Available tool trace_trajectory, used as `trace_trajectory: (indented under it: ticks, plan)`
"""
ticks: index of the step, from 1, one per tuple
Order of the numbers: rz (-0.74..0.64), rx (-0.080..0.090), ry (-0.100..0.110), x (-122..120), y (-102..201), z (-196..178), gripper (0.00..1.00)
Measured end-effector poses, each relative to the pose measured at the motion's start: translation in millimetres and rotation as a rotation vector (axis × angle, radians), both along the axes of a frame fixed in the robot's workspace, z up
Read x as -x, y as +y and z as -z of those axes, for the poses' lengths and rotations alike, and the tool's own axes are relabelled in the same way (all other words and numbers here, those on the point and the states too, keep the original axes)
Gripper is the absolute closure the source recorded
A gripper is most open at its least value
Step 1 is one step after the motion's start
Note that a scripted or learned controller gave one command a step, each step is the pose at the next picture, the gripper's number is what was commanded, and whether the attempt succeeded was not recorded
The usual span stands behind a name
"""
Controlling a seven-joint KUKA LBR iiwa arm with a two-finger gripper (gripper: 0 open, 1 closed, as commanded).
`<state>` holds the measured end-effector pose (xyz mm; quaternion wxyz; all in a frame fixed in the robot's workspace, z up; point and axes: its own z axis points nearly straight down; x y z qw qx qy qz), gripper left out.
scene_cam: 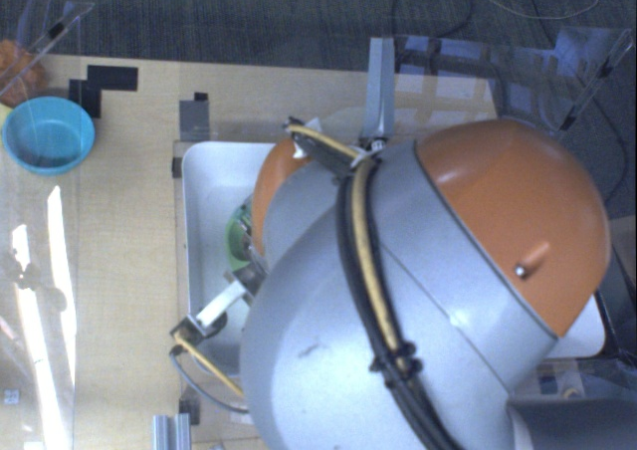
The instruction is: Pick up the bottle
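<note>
In the camera view my arm [418,309] reaches from the right and covers most of the bin [204,199], with the wrist low over its left part, where a small green thing [239,234] shows at the edge of the arm; perhaps this is part of the bottle, but I am not sure. My gripper is hidden under the arm, so I cannot tell its state or whether anything is caught. I judge the pick is at the reaching or grasping step, with lifting left to do.
</note>
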<state>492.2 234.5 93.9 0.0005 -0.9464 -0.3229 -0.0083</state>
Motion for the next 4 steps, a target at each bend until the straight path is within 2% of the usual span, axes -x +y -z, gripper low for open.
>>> trace_trajectory:
  ticks: [1,2,3,4]
  plan:
    - [0.127,-0.004,-0.004,-1,1,-1,1.0]
    - [0.454,-0.012,0.006,-30,4,0,1.0]
    - [0.107,-0.005,-0.008,-6,2,-1,1.0]
    - [0.268,-0.012,-0.01,-3,3,-1,1.0]
